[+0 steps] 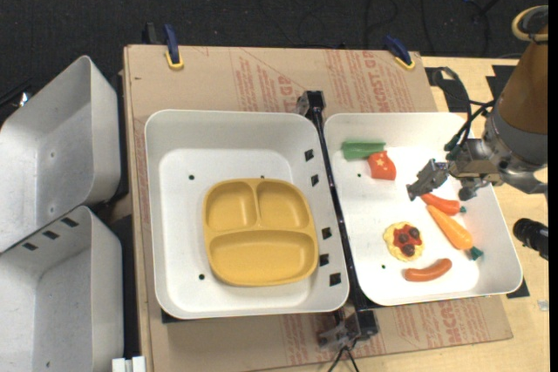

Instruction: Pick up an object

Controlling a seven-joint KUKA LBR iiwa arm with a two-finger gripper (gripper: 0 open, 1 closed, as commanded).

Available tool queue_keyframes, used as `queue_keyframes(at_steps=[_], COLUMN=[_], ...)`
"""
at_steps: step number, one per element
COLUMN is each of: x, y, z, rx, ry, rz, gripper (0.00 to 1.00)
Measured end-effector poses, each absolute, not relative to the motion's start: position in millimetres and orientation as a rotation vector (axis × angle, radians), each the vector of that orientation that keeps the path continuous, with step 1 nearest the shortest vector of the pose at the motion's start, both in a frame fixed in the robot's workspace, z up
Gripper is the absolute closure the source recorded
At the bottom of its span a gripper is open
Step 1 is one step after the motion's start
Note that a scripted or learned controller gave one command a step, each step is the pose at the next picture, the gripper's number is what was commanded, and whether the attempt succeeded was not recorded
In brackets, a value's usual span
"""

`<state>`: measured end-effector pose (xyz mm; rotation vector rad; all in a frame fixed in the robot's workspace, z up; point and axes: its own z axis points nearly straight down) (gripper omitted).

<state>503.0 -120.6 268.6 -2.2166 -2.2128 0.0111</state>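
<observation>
Gripper (427, 180) over right bin (497, 274), just beside chili (441, 204)

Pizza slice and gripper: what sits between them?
Bare white bin floor between pizza slice and gripper, seen in the camera view; the red pepper lies just right.

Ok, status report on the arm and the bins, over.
Gripper over right bin, nothing seen between fingers. Nearest: red-orange pepper, carrot. Yellow tray in left bin. Nothing blocking.
</observation>
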Motion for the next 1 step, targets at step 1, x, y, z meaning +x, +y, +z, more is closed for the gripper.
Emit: queue_keyframes(at_steps=[1], x=[504.9], y=[-120.4], z=[274.2], rx=[-2.22], ry=[-2.222], rz=[0.0], gripper=[0.0])
